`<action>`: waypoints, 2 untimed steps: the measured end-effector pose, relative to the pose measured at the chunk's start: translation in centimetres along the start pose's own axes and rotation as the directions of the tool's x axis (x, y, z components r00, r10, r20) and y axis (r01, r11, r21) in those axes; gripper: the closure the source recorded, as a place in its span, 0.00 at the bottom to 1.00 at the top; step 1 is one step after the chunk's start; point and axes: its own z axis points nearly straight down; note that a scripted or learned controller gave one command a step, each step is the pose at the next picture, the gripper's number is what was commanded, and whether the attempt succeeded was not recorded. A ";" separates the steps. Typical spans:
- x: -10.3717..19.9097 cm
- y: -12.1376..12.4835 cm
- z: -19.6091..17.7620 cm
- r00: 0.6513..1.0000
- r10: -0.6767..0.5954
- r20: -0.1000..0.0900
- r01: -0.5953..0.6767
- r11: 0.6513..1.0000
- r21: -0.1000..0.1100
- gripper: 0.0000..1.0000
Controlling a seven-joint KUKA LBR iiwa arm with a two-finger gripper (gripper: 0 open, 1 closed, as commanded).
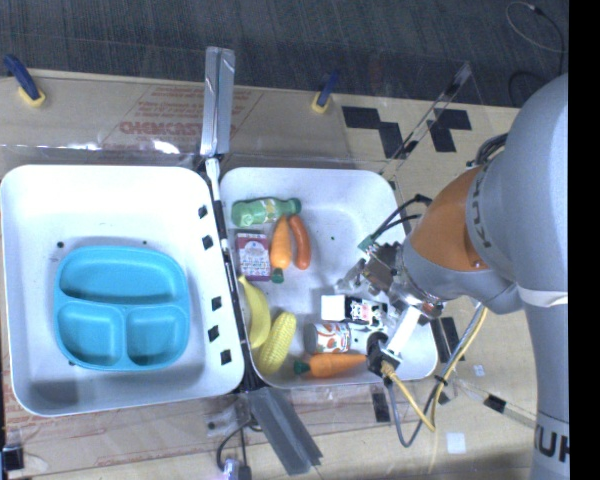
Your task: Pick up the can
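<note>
Can [252,256] lies on its side by the left wall of the right bin [355,186], just below the green bottle [263,211]. Gripper [365,313] hovers near the right edge, grip state unclear; it should cross left and descend squarely.

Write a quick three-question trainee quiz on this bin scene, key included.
1. True or false: the blue tray lies in the same bin as the can.
2. What lies just to the camera view's right of the can? A) a carrot B) a spoon C) a mug
3. Fill in: the tool is over the ___ bin as the camera sees it.

Key: 1 false, the tray is in the left bin; 2 A; 3 right.
</note>
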 end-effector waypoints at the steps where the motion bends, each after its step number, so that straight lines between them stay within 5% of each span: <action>1: 1.5 -3.0 1.5 0.832 0.553 0.034 -0.554 0.832 0.026 0.00; 2: 4.1 -2.7 -1.3 0.799 0.600 0.044 -0.601 0.799 0.028 0.00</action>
